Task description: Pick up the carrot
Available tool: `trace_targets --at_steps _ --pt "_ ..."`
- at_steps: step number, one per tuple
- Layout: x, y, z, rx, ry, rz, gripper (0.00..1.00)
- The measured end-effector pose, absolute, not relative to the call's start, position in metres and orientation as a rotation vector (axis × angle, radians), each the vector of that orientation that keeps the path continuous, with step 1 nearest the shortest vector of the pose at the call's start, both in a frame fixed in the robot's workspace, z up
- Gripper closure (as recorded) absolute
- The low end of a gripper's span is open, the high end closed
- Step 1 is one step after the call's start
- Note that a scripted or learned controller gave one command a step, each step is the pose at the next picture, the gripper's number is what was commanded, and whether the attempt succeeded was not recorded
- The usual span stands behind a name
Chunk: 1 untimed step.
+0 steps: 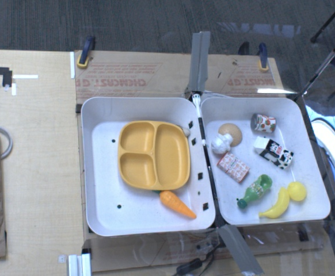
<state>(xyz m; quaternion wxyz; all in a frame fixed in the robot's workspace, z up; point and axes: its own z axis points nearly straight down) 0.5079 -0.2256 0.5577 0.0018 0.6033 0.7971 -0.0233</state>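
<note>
Jaws: cannot tell whether apart or together; nothing in this view settles it.

Carrot (177,204): lies in the bin on the view's left (90,171), on the floor near its front wall. It lies flat, on a slant: thick end up-left, tip down-right toward the front right corner. The thick end sits just beside, perhaps touching, the front rim of the yellow divided plate (154,154); I cannot tell which.

Plate: three compartments, nothing in them, takes up most of the bin's middle.

The other bin (305,125), across the divider: banana (276,207), green bottle (255,191), red-patterned packet (233,167), black-and-white carton (275,152), small can (263,122). All are well apart from the carrot.

Risks, as I judge them:
- The carrot is round and tapered. A pinch near the tip would likely squeeze it out sideways; a close along its length instead of across it would roll it.
- The plate rim crowds the thick end. A finger coming down on that side may land on the rim, tip or drag the plate, and knock the carrot off its line.
- The front wall and corner hem in the tip end. A descent set too far that way may strike the wall or pin the carrot against it.
- The arm enters from the view's right, so it must cross the divider; a low approach could catch it.
- Safest bet looks like the mid-body, jaws set across the slant.
</note>
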Motion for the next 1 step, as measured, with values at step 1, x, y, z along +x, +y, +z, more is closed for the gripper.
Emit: trace_targets --at_steps 1 --pt "0.5101 -0.2257 0.5654 1.891 2.503 -0.078 1.0"
